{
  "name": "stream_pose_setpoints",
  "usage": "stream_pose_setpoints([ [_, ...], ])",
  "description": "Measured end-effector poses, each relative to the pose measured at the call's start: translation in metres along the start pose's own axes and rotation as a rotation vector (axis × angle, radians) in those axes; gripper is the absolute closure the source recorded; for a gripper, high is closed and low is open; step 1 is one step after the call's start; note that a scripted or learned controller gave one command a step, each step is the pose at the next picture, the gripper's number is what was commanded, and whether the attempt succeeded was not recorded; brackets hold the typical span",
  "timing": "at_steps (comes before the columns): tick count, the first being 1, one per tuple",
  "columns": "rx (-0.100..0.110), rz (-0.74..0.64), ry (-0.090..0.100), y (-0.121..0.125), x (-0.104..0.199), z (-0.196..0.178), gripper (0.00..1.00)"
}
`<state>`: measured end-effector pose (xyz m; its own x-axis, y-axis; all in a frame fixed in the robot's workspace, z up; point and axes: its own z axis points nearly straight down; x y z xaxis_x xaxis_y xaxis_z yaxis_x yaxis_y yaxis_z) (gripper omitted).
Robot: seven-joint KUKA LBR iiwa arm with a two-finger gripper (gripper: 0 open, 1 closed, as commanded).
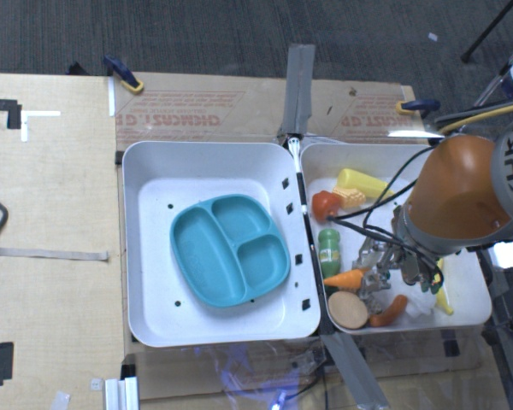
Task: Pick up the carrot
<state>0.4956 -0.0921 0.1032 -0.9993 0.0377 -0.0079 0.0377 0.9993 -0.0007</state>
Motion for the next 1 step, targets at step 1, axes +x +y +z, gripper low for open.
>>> stream_pose_setpoints([
  [1, 0.0, 0.0, 0.0, 0.0, 0.0, -0.0001, 0.0],
])
